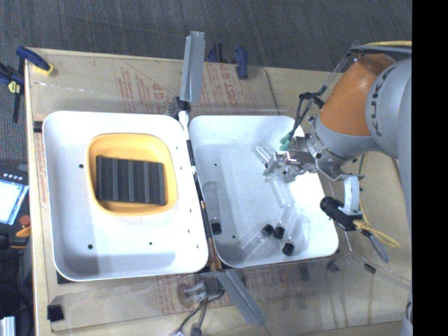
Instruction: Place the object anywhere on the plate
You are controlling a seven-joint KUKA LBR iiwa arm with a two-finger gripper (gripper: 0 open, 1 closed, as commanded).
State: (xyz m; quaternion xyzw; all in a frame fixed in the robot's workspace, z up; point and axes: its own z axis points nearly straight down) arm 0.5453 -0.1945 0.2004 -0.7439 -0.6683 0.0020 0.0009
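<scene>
A yellow plate (130, 144) with a dark ribbed insert (131, 180) lies in the left bin (63, 236). Several clear tubes with black caps lie in the right bin (231, 145). A cluster of them (278, 234) sits near the front right corner. One tube (213, 203) lies along the left wall. My gripper (276, 166) is low over the right bin's right half, above another clear tube (284, 196). The tubes' transparency hides whether anything is in the gripper.
A metal divider bar (192, 65) rises behind the gap between the bins. Blue clamps (241, 61) hold the back board. A tablet screen (10, 200) sits at the far left edge. The arm's orange band (350, 96) hangs over the right bin's right rim.
</scene>
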